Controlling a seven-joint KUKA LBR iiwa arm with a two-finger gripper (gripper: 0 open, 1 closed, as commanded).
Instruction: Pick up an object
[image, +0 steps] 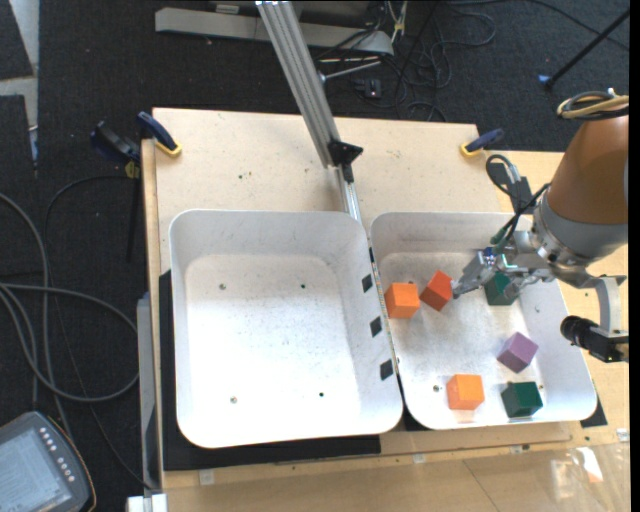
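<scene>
Low over the right white plastic bin (575, 395), the jaws (478, 277) sit just beside a reddish-orange cube (437, 291). Their state: cannot tell. Closing off-centre could nudge it away.

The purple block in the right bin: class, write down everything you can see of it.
The purple block is a small cube, pale violet, with a matte surface; its material cannot be told. It sits turned at an angle, one corner pointing toward the bin's near edge, on the speckled floor of the right bin. Nothing touches it. A dark green block lies just nearer the camera, an orange block to that one's left. The gripper is farther back, apart from it.
</scene>
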